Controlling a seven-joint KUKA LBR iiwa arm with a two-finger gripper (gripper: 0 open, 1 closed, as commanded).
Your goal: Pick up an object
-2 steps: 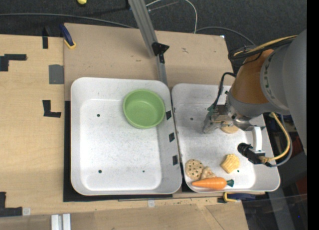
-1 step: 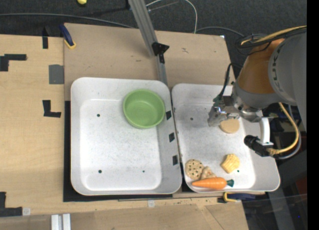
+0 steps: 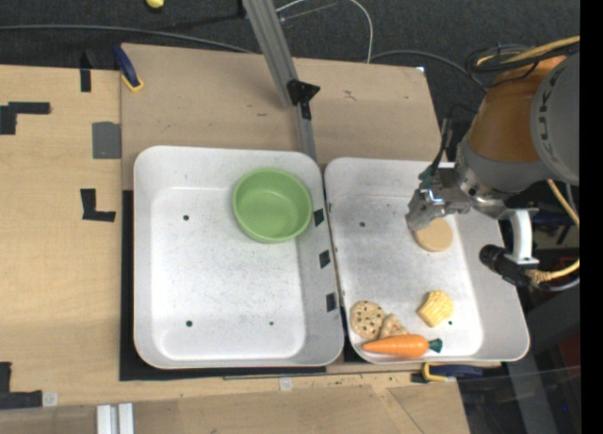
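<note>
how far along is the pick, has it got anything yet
Done: the gripper has reached the right bin, just above the tan round piece. In hand: nothing visibly between its fingers. Left: grasp and lift. The cookie, carrot and yellow piece lie untouched.

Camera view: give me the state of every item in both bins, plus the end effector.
Green bowl: upright in left bin.
Tan round piece: flat in right bin, at the end effector.
Cookie: lying flat.
Yellow piece: resting loose.
Carrot: on its side at near wall.
</note>
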